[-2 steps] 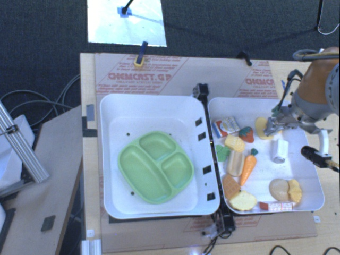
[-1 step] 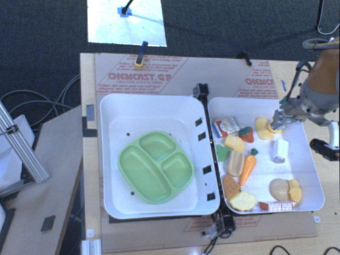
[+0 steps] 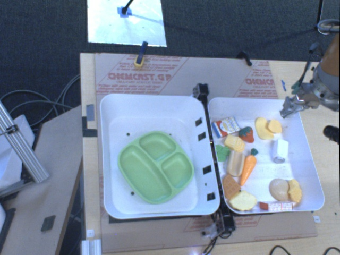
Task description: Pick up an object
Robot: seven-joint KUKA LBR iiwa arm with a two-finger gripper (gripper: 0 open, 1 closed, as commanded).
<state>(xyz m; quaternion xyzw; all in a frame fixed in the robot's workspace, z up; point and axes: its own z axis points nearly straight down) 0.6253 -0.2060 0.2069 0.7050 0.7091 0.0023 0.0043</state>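
The right bin [image 3: 311, 163] holds several toy foods: a carrot [image 3: 247, 169], a bread roll [image 3: 236, 162], a yellow piece [image 3: 267, 127], a white cylinder [image 3: 279, 150], a red and white packet [image 3: 227, 126] and a strawberry [image 3: 246, 134]. My gripper [image 3: 291, 108] hangs over the bin's far right corner, above and to the right of the yellow piece. Nothing shows between its fingers.
The left bin [image 3: 122, 113] holds a green divided plate [image 3: 155, 166]. Black clips [image 3: 202, 136] line the wall between the two bins. More toy food lies along the right bin's near edge [image 3: 281, 192]. A clear sheet [image 3: 180, 73] lies under the bins.
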